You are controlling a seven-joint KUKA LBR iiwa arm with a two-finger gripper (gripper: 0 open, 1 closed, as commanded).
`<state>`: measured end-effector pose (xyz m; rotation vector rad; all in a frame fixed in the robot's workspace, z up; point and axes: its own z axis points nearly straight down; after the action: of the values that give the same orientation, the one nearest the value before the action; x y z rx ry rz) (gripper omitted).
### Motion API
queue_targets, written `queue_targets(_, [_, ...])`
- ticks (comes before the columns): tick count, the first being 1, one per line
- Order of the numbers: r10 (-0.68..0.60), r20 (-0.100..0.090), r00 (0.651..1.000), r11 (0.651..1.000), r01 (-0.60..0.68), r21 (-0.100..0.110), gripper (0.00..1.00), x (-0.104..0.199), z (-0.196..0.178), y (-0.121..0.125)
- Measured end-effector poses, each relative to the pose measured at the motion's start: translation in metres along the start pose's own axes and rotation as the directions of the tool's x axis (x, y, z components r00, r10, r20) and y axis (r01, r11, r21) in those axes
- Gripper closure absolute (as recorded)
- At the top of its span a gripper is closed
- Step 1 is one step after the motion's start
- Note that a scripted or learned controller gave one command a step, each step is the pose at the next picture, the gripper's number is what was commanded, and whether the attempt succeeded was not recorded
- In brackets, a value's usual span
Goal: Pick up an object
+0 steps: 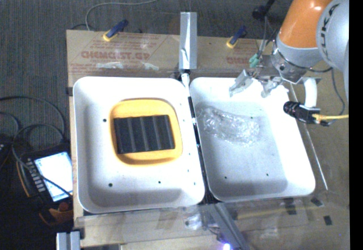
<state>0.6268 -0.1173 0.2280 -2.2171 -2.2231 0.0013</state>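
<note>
bench bins (85,96); claw (253,85) spread above wrap (229,125)

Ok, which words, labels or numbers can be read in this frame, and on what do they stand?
"KUKA", partly cut off: on the grey and orange robot arm.
Red print on the brown cardboard sheet behind the bins: too blurred to read.
Lit screen of the handheld pendant at left: too small to read.

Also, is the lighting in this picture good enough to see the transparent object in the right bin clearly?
In the camera view, the light is even and the bins look bright; the clear plastic wrap shows mainly by its glints against the right bin, so its edges are hard to trace. The yellow tray in the left bin is sharp. The gripper looks slightly soft.
</note>
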Motion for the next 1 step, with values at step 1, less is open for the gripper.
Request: queue_targets(1, [0.188,0.000,0.982,0.982,-0.188,-0.004,0.00,-0.0374,0.1330,-0.0314])
